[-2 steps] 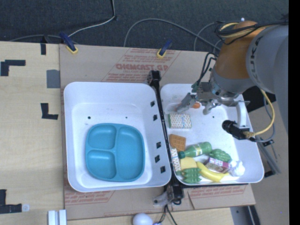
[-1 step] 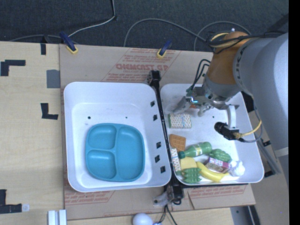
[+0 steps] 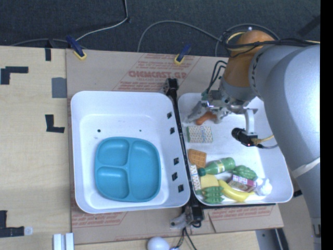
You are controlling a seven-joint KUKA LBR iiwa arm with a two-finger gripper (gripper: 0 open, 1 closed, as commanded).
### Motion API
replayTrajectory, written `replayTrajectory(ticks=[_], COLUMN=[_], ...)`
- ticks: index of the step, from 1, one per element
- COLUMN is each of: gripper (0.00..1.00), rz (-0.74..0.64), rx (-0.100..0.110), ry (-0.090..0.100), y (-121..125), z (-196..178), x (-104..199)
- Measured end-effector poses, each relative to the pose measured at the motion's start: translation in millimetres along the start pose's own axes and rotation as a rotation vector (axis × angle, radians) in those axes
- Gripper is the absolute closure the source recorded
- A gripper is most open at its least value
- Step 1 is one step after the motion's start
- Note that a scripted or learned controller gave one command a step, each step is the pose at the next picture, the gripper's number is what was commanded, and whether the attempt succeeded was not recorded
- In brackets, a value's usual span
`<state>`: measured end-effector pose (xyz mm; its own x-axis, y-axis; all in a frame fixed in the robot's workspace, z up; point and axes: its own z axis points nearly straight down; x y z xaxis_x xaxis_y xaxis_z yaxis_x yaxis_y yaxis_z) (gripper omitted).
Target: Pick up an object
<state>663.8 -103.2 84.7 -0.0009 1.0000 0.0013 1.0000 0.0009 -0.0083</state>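
My gripper [image 3: 209, 113] hangs low over the back left corner of the right bin [image 3: 278, 165], fingers spread apart. A small orange-brown item [image 3: 204, 119] lies right below it, between the fingers, which do not look closed on it. Just in front lie a pale green speckled square [image 3: 200, 134] and an orange waffle-like square [image 3: 196, 157]. Toward the front of this bin sit a green bottle [image 3: 218, 166], a yellow block [image 3: 208, 181], a banana [image 3: 235, 192], a small packet [image 3: 242, 181] and several green toy foods.
The left bin [image 3: 83, 113] holds a blue divided plate [image 3: 127, 169]. A black divider [image 3: 177, 139] runs between the bins. The arm's grey body [image 3: 291, 103] overhangs the right bin's right side, and a black cable plug [image 3: 243, 136] dangles near it.
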Motion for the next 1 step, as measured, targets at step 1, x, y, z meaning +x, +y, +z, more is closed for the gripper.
replayTrajectory(ticks=[1], gripper=[0.00], rz=[0.004], rx=[0.005], ry=[-0.004], y=[1.8], z=[0.4], x=[2.7])
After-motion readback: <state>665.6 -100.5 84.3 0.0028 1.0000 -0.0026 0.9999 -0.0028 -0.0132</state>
